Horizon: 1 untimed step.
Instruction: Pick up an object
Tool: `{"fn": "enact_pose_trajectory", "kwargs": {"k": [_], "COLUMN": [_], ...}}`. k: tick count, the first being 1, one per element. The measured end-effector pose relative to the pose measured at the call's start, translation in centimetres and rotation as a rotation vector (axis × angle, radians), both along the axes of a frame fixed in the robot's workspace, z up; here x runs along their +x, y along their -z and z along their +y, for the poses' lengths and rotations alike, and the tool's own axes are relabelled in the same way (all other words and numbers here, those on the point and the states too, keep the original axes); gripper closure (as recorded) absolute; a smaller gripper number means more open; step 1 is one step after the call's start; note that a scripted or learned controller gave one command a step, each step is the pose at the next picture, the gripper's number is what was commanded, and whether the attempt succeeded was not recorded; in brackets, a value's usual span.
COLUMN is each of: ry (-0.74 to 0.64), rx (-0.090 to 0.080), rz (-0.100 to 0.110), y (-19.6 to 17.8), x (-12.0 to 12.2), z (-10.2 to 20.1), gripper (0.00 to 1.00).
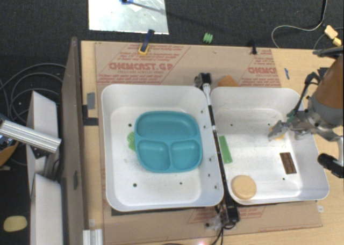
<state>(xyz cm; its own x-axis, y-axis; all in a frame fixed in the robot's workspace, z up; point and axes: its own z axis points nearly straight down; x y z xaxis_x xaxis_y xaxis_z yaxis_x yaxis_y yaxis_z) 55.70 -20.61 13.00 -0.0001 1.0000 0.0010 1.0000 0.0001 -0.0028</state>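
My gripper hangs low over the right bin, near its middle right, and the arm comes in from the right edge. A small yellowish piece lies right under the gripper's tip; whether they touch is unclear. A brown bar lies below the gripper near the bin's right wall. At the bin's front left corner rests a tan round disc. A green strip lies along its left wall. In the left bin sits a teal divided plate, with a green piece peeking out at its left edge.
A black divider runs between the two bins. Both stand on a cardboard sheet. An orange item lies just behind the right bin. Cables and a white box sit off the bench to the left.
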Motion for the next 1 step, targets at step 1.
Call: {"fn": "enact_pose_trajectory", "kwargs": {"k": [1], "ry": [0.000], "rx": [-0.001], "rz": [-0.001], "y": [0.45], "x": [-2.11], "z": [-0.03], "gripper": [0.00]}}
